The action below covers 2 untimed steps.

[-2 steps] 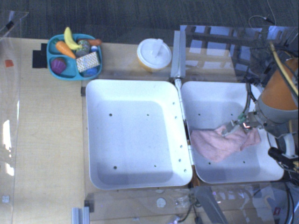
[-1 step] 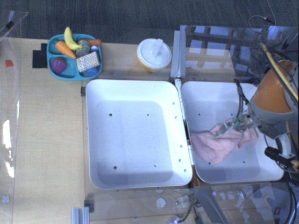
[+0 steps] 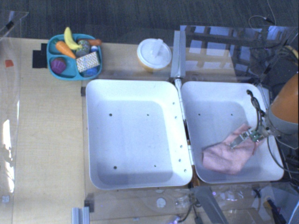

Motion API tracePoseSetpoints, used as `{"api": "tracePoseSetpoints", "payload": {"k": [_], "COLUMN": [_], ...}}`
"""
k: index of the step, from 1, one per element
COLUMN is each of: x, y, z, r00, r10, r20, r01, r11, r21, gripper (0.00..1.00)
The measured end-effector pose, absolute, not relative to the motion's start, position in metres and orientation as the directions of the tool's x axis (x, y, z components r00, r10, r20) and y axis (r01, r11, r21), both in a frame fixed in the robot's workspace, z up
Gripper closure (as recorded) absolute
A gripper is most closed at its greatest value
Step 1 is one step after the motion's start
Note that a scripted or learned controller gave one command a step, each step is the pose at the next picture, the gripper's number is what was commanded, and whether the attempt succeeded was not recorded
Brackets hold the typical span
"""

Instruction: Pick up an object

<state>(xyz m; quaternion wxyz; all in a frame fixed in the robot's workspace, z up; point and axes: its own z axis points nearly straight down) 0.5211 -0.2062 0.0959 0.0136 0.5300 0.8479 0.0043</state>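
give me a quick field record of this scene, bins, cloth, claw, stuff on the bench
left bin: white, shallow
right bin: white, holds a pink cloth, crumpled in its near right corner
claw: low over the cloth's upper edge, arm reaching in from the right
blue tray: far left on the bench, with toy food including a banana and a carrot
white lidded cup: behind the bins

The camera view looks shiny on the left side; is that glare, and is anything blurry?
Camera view: pale reflections streak the clear panel at left; the bins are evenly lit with soft shadows along their walls; the gripper over the pink cloth looks slightly soft.
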Motion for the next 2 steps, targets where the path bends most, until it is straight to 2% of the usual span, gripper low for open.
{"api": "tracePoseSetpoints", "payload": {"k": [1,2], "x": [0.5247,0.5246], "y": [-0.2062,-0.2060], "z": [0.1090,0.1089], "r00": [-0.439,-0.439], "r10": [0.898,0.898], "r20": [-0.027,-0.026], "r01": [0.898,0.898], "r11": [0.439,0.439], "r21": [0.029,0.029], "gripper": [1.00,0.00]}}
